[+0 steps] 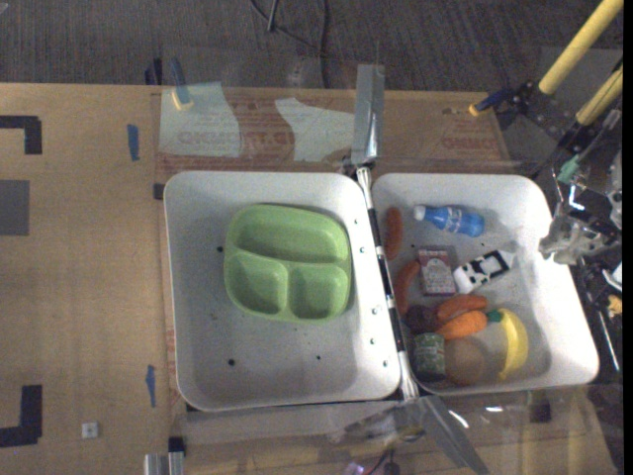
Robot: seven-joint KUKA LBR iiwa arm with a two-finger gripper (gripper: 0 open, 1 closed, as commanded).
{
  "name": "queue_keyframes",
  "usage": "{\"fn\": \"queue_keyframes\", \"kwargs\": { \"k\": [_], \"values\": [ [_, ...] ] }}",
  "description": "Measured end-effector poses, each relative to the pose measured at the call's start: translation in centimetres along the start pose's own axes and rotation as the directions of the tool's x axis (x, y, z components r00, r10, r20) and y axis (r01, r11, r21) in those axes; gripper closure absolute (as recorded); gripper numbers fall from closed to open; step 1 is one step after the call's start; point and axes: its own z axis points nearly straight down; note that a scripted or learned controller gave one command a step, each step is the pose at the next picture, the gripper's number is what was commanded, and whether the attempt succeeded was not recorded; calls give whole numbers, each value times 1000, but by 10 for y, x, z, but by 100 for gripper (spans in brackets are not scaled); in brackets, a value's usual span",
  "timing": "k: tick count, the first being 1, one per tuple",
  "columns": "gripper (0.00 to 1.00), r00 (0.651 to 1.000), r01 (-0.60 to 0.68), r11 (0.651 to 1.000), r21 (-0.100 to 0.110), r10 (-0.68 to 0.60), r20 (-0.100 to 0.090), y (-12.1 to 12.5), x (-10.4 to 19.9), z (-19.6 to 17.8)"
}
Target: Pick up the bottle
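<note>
While bottle [450,220] lies flat in right bin [539,198], likely dumped loose | tool [566,237] at rim, apart | grip state: cannot tell

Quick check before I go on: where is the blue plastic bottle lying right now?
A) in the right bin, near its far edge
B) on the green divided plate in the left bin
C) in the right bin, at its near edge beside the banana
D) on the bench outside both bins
A: the blue plastic bottle lies on its side near the far wall of the right white bin, apart from the green divided plate in the left bin.
</note>
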Motion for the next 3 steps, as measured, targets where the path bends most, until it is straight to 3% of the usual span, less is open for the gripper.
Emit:
{"fn": "queue_keyframes", "kwargs": {
  "k": [1,2,3],
  "values": [
    [100,998,-68,998,-2,68,-1,-12,11,-8],
    [100,998,-58,998,-3,58,1,10,-69,-3],
    [100,994,-113,994,1,113,-1,7,-61,8]
  ]
}}
